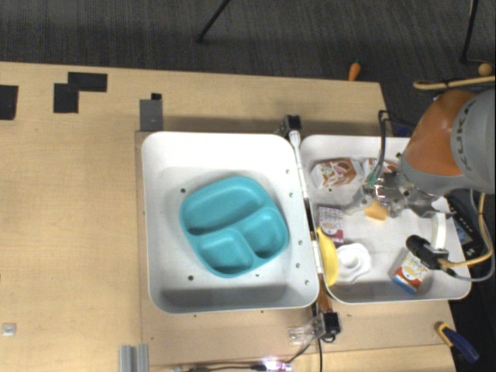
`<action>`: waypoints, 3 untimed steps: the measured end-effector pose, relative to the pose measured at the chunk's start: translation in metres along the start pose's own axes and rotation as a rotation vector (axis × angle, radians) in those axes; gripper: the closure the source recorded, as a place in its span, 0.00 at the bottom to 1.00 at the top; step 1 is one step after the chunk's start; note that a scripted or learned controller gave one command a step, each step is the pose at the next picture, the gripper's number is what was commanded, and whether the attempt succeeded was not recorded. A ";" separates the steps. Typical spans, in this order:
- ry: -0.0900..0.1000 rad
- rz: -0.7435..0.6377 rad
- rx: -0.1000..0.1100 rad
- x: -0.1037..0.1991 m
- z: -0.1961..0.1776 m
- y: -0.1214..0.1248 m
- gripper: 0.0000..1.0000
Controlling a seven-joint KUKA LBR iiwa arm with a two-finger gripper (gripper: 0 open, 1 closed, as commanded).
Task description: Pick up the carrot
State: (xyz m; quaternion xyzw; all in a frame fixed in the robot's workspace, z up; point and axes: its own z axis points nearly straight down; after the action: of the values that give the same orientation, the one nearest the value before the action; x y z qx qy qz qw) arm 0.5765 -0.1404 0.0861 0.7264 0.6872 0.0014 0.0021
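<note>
Over the right bin (384,246), hovering low with the gripper (378,190) just above the carrot (377,212), seemingly a small orange piece. Cannot tell whether spread or pressed together. Could clamp on nothing, or knock the carrot toward the snack packet (335,173), if off-centre. Hard to make out contact beneath the wrist.

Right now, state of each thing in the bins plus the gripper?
Teal three-compartment plastic tray: flat in the left white bin, nothing in it.
Small orange chunk: in the right white bin, right under the gripper.
Yellow banana: against the right bin's left wall.
White bottle: lying beside the banana.
Small carton: tilted, near the front right corner.
Gripper: low over the orange chunk.
</note>
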 end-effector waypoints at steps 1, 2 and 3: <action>-0.001 0.360 0.000 -0.041 0.000 0.010 0.00; 0.000 0.329 0.002 -0.015 0.000 -0.009 0.00; 0.001 0.373 0.002 -0.023 0.000 -0.022 0.00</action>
State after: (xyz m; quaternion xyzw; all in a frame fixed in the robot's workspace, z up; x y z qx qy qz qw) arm 0.5528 -0.1624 0.0861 0.8414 0.5405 0.0015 0.0009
